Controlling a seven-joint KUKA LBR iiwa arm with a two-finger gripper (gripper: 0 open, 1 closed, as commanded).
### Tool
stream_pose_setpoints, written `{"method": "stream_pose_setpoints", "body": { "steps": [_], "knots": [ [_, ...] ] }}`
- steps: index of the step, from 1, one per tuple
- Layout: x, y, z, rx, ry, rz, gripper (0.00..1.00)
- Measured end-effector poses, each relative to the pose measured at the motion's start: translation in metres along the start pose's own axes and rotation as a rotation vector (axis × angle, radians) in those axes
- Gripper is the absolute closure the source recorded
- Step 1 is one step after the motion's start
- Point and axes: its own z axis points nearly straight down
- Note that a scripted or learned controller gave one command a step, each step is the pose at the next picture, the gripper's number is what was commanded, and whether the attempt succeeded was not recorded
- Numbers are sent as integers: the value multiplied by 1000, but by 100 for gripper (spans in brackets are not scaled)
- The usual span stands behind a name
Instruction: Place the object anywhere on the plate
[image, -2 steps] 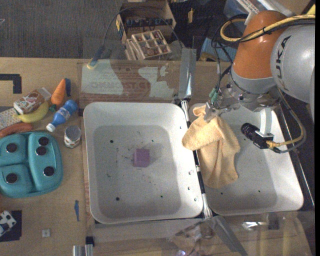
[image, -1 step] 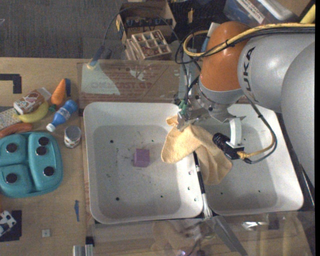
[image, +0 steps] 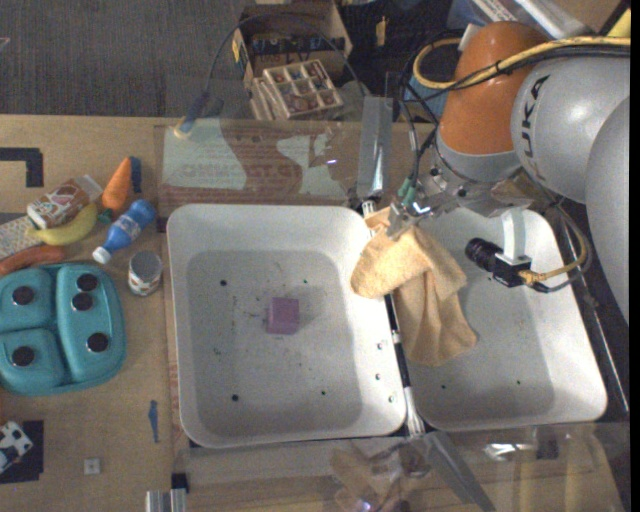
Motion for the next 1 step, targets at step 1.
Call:
{"method": "stream_pose_setpoints", "body": {
  "steps": [1],
  "knots": [
    [-47,-4,-195,-2,-1,-288,100]
  ]
}}
